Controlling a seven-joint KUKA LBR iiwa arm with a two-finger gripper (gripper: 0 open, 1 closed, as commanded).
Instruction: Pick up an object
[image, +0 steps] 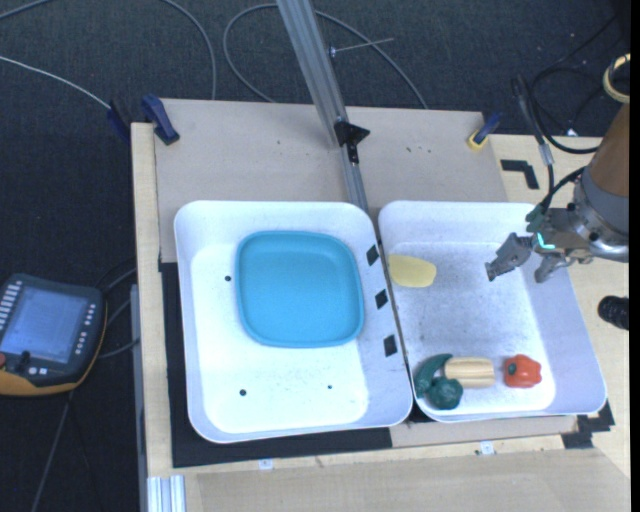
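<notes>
My gripper (524, 264) hangs over the right side of the right bin (470, 310), its two dark fingers spread apart with nothing between them. A yellow, lemon-like object (411, 271) lies at the bin's upper left, well to the left of the gripper. Along the bin's front edge lie a dark green object (438, 381), a tan cylinder (469, 372) and a red pepper-like object (521, 371), all well below the gripper.
The left bin (210, 400) holds a blue square plate (300, 288). A metal pole (325, 90) slants from the top down to the gap between the bins. A handheld pendant (45, 330) lies on the floor at left.
</notes>
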